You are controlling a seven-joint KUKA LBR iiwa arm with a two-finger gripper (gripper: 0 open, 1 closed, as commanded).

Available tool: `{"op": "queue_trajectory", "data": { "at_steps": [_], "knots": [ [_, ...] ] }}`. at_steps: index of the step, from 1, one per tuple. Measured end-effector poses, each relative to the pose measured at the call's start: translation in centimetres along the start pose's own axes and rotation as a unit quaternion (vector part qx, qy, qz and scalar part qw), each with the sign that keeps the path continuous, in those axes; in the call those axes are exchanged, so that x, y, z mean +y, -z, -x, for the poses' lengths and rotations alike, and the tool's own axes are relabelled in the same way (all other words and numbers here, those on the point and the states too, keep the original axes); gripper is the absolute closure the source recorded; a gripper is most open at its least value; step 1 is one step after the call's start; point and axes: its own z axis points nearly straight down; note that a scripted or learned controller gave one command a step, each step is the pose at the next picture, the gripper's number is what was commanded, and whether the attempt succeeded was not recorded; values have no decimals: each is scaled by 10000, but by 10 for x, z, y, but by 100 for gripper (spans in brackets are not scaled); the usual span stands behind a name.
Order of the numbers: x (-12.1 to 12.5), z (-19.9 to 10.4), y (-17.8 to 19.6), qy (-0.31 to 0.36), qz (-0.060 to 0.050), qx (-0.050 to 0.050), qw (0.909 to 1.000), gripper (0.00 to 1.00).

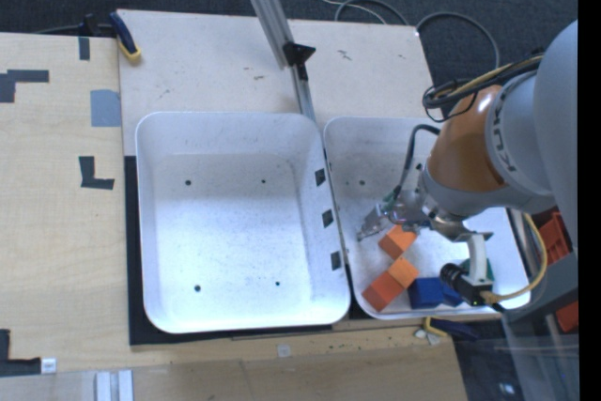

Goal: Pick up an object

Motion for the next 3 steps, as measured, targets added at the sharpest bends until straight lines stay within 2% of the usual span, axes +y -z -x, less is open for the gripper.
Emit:
{"op": "queue_trajectory", "data": {
  "at_steps": [1, 2, 3],
  "knots": [
    [-32, -13, 0, -5, -16, 8, 10000, 0],
    [-31, -13, 9, 2, -15, 9, 10000, 100],
    [-7, -31, 104, 17, 43, 1, 10000, 100]
  ]
}}
